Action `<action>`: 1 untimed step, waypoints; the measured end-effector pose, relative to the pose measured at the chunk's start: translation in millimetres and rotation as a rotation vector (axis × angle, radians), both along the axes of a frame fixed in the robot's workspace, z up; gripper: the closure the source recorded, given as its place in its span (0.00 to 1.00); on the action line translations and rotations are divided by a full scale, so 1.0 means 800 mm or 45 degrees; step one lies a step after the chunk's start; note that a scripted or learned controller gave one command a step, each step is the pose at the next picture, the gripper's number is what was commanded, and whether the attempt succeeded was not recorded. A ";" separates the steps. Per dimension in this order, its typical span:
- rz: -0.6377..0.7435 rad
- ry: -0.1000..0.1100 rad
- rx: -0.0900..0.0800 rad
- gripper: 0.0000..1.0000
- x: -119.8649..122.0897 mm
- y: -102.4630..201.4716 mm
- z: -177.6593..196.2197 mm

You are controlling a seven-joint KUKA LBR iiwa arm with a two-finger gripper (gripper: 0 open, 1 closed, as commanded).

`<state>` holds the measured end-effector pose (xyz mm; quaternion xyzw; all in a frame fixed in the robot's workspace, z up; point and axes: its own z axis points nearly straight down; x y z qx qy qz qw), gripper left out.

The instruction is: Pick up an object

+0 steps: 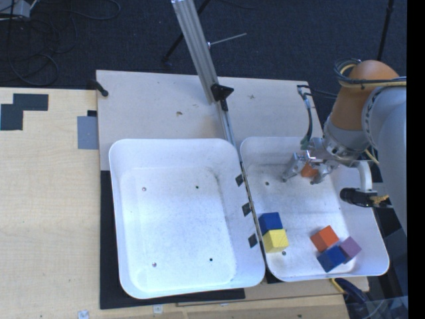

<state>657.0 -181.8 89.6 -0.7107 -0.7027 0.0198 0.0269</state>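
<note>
Gripper (pixel 307 170) low over the far part of the right bin (pixel 292 151), fingers pinching a small orange object (pixel 307 171) right between the tips, so no offset left to close. Remaining blocks grouped well apart toward the near edge: blue (pixel 269 222), yellow (pixel 275 240), orange (pixel 325 237), purple (pixel 350 248).

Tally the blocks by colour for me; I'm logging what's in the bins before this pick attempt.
Blue blocks: 2
Yellow block: 1
Orange blocks: 2, one lying in the right bin, one between the gripper fingers
Purple block: 1
Total: 6, all in or over the right bin.
</note>
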 end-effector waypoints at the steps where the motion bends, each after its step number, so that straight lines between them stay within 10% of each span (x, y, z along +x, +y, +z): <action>1: 0.012 -0.077 -0.013 0.00 -0.050 -0.011 0.018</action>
